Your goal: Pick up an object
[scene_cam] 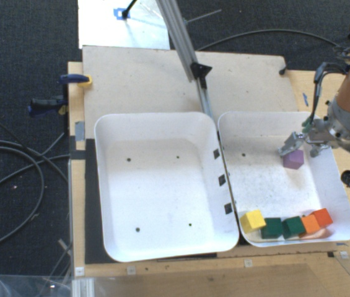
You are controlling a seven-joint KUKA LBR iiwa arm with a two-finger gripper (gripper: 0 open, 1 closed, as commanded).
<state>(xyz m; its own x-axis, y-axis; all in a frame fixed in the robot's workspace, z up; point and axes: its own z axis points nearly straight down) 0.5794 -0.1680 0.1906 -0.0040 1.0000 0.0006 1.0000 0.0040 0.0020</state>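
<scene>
A purple block (293, 159) lies in the right bin (267, 184), towards its far right side. My gripper (301, 149) hangs just over the block's far edge, at the end of the grey arm that comes in from the right. Its fingers (288, 146) are spread open, one to the block's left and one to its right. The block rests on the bin floor and is not pinched. Along the right bin's front wall sit a yellow block (253, 220), two green blocks (272, 228), an orange block (311, 223) and a red block (322, 216).
The left bin (156, 184) stands beside the right one, the two touching along a shared rim. A slanted metal pole (181, 36) crosses the bench behind the bins. Cables lie on the dark floor at left.
</scene>
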